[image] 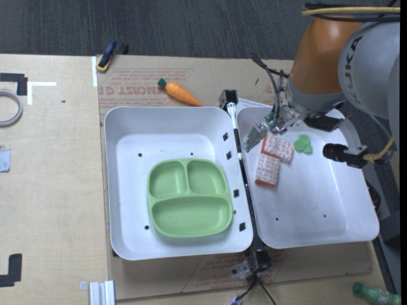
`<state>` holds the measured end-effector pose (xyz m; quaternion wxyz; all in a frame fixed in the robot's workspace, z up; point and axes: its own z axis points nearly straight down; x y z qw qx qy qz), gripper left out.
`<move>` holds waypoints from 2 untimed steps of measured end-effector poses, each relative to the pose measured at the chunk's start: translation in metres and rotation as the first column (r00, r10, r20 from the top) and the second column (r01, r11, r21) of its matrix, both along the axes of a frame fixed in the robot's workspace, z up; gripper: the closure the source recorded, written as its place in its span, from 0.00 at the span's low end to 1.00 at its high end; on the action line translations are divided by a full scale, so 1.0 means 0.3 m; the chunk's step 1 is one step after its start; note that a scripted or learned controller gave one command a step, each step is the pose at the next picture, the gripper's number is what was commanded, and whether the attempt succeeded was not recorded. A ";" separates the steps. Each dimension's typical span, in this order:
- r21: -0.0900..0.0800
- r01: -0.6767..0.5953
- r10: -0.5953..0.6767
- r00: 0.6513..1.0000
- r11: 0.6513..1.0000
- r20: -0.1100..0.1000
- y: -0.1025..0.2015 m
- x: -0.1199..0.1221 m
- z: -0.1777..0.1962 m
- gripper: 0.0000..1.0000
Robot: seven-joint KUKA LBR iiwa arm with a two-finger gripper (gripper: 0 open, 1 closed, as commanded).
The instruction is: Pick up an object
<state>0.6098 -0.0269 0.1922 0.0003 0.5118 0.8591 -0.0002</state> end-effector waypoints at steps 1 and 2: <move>0.000 -0.393 0.393 0.920 0.920 0.001 -0.015 -0.148 0.001 0.00; 0.000 -0.393 0.393 0.920 0.920 0.001 -0.015 -0.148 0.001 0.00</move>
